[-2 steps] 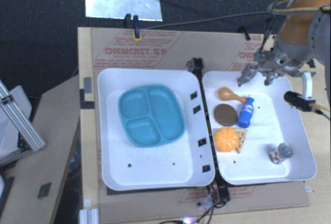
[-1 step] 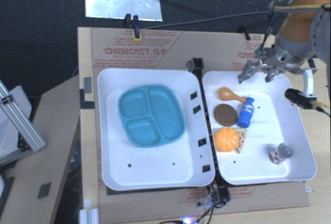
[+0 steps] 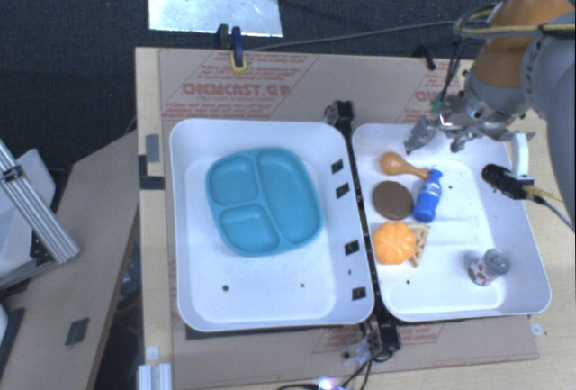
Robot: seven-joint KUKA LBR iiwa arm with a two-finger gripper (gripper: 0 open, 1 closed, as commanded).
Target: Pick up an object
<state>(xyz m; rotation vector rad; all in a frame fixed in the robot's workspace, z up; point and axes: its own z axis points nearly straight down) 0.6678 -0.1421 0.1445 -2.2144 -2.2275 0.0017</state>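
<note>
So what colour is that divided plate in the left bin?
Light blue, a turquoise shade; the divided plate shows plainly in the camera view.

Two white bins (image 3: 270, 312), one blue divided plate (image 3: 264, 200), five small objects (image 3: 428, 195) in the right bin.

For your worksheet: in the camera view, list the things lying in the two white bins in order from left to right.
Blue divided plate → brown round disc → blue bottle → small can. The orange fruit, the tan gourd-shaped toy and the wedge beside the fruit overlap these in left-right position, so I leave them out.
</note>
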